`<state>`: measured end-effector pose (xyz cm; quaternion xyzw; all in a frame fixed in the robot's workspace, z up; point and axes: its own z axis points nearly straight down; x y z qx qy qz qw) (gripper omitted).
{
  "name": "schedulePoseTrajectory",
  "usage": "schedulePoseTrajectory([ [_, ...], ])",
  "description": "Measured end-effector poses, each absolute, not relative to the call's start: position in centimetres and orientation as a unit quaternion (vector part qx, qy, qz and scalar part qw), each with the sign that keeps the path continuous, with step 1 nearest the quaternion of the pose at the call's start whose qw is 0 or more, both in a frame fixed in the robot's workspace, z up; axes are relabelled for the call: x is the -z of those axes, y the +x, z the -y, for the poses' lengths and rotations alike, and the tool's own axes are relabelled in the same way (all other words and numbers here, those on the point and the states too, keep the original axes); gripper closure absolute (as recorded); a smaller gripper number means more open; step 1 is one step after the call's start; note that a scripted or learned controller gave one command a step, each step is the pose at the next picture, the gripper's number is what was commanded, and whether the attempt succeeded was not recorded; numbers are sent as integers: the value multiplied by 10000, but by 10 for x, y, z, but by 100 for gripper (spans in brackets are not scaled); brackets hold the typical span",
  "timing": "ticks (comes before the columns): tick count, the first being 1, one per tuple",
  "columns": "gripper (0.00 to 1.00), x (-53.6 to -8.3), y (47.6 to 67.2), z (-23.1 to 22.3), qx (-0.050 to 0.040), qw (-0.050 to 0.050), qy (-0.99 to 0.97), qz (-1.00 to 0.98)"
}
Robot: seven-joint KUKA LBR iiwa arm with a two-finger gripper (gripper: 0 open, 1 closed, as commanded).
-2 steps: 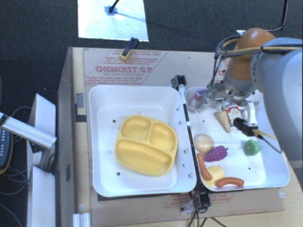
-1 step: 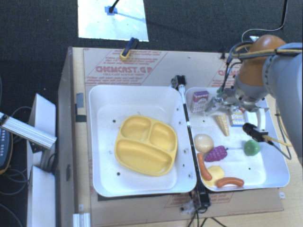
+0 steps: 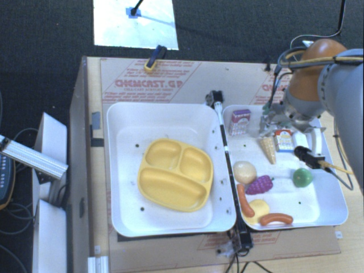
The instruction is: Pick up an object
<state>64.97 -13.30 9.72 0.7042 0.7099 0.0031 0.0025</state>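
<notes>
gripper over right bin, nr cone

Glossy yellow plastic tray; smooth white bins.

The arm is smooth grey with a rounded orange band above the wrist. Thin yellow and dark cables loop across it at 12 o'clock. The gripper is pale metal.
</notes>
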Motion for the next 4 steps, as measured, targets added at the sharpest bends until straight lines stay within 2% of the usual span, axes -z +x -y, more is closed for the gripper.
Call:
schedulePoseTrajectory([
  [1,0,-97,650,133,-29,25,7042,-7100],
  [2,100,-108,651,133,-39,38,7035,-7107],
  [3,0,-108,651,133,-38,38,7034,-7108],
  [4,100,-119,652,133,-49,51,7028,-7114],
])
